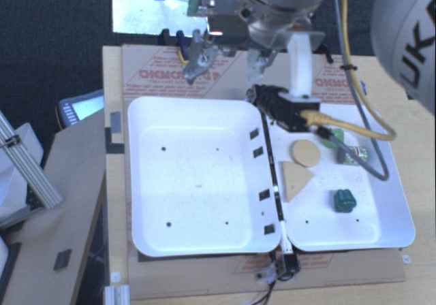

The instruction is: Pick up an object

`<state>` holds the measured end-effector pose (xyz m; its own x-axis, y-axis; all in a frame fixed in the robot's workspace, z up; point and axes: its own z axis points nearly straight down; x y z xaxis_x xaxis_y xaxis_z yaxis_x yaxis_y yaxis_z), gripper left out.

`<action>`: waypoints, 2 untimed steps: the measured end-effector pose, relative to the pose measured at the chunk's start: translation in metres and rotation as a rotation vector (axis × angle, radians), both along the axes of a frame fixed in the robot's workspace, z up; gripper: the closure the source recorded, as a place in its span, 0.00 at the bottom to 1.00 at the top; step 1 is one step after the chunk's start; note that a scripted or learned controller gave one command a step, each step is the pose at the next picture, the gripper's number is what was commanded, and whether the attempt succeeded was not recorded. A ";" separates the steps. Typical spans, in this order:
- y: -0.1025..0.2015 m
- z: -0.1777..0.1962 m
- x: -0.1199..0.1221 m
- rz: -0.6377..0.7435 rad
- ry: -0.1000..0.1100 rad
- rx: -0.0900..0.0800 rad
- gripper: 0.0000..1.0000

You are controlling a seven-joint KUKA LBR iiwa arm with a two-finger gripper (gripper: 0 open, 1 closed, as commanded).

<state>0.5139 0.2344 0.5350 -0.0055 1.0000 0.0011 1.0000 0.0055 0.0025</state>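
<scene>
On inspection, no pick had been made: the gripper hung at twelve o'clock, its grip state indeterminable, while the green object lay at four o'clock in the right bin.

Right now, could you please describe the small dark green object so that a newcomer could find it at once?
Start at the right-hand shallow white bin of the two. Near its right side, toward the front, lies the small dark green lumpy object, alone on the white floor. Its neighbours, a tan round disc and a tan wedge-shaped piece, lie further left and are flat and pale; it is dark and chunky.
</scene>
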 end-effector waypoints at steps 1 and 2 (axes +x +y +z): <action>0.000 0.000 0.000 0.000 0.000 0.000 0.00; 0.000 0.000 0.000 0.000 0.000 0.000 0.00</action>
